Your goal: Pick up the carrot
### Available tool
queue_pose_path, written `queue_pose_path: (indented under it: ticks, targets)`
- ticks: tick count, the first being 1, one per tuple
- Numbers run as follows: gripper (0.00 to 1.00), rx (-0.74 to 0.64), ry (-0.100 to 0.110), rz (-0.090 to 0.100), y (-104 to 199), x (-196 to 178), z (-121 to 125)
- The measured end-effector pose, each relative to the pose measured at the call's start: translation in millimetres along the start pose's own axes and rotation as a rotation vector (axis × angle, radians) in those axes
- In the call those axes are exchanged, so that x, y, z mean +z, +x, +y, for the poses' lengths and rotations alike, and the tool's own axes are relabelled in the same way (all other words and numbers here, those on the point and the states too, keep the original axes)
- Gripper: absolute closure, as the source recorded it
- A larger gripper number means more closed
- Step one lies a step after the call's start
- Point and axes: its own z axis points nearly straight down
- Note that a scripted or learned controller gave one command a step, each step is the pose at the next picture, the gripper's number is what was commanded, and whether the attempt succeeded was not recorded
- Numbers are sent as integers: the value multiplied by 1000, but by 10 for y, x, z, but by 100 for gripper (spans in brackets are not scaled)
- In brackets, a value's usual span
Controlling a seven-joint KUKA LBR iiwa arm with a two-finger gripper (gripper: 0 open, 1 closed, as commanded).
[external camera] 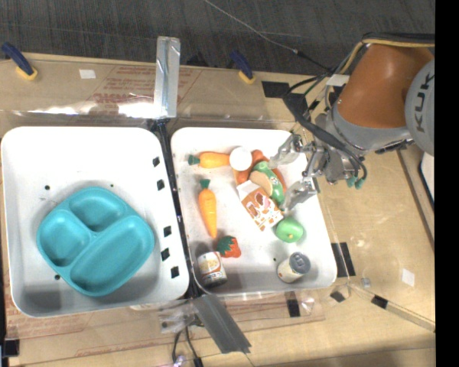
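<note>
Two white bins on the desk [382,258]. Left bin [15,205] holds a teal divided plate [96,239]. Right bin [321,243] holds the clutter: carrot [207,209] lies near its left wall, tip toward the near edge, green top away, touching nothing. A second orange veg [212,159] lies above it, beside a white ball [240,158]. Snack packet [260,205] sits mid-bin, green apple [289,229] just right of it, strawberry [228,245] and can [211,268] near the front wall. Tool [298,170] hangs over the bin's right edge, fingers spread, nothing between them, well apart from the carrot.
</note>
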Motion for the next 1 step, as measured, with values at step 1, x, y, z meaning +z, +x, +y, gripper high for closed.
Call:
queue_pose_path:
  ticks: [1]
  targets:
    - [100,-6,1,-3,-16,-112,12]
